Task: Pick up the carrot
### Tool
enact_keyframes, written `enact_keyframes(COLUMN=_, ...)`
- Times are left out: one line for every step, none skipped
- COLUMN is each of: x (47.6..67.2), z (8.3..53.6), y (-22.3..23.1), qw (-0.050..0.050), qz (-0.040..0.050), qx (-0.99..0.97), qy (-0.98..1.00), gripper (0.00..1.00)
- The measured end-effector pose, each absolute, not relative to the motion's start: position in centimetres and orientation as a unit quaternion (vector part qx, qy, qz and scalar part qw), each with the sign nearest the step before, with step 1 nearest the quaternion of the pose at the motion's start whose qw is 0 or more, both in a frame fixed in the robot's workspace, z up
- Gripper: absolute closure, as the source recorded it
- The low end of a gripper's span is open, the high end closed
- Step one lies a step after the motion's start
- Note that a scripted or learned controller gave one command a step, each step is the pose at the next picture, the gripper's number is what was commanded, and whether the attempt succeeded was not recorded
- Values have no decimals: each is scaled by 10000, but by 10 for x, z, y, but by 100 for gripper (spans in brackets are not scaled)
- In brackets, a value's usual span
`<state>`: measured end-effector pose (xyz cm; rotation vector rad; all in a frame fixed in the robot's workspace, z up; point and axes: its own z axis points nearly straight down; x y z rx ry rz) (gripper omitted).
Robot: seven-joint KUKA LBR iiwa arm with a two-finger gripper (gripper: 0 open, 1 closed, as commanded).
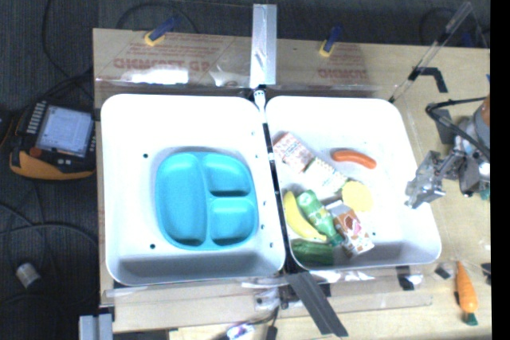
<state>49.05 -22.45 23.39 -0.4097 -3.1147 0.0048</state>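
Note:
A smooth orange-red carrot (353, 158) lies flat in the right bin (398, 127), toward its back, with bare white floor around it. My gripper (420, 189) hangs over the bin's right rim, to the right of the carrot and a little nearer the front, apart from it. Nothing shows between the fingers. A second orange piece with a green tip (466, 295) lies on the bench outside the bin at the front right.
Packed in the right bin's front left are small cartons (292, 149), a yellow fruit (358, 196), a banana (296, 217), a green bottle (314, 208) and a dark green vegetable (312, 252). The left bin (127, 123) holds a blue divided tray (205, 199).

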Motion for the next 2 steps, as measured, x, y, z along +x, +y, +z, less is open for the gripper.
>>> enact_keyframes(x=484, z=222, y=-224, qw=2, qz=9, qx=292, qy=-9996, gripper=100)
enact_keyframes(x=484, z=222, y=-224, qw=2, qz=11, qx=291, qy=-9996, gripper=0)
